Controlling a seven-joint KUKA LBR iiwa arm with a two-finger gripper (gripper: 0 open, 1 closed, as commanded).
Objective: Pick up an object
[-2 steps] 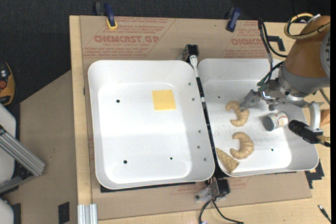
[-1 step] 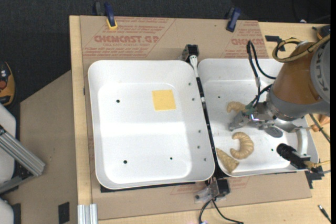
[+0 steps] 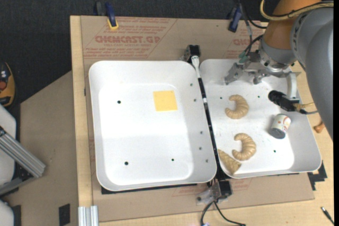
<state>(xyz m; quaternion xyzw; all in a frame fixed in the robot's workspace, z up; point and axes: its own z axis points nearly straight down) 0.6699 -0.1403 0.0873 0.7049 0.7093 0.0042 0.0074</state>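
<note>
Since any one thing will do for this job, the top croissant (image 3: pixel 237 106) looks like the best pick, because the gripper (image 3: pixel 245 78) hangs just behind it, over the far end of the right bin (image 3: pixel 296 166). The fingers are spread apart and pinch nothing, so I think they are ready to drop over something.

The top croissant lies flat with bare white floor all round it. That leaves room for a finger on each side.

A second croissant (image 3: pixel 244 146) lies in front of the top croissant, nearer the camera. A bread bit (image 3: pixel 229 161) sits just beside that one, even farther from the top croissant, and this crowding may get in the way.

A small can (image 3: pixel 279 125) lies on its side near the top croissant, toward the arm. It is round, so it may roll when pushed.

A yellow square (image 3: pixel 165 100) lies well apart from the top croissant, over in the left bin (image 3: pixel 137 135). It is very flat, so it looks hard to pinch.
</note>
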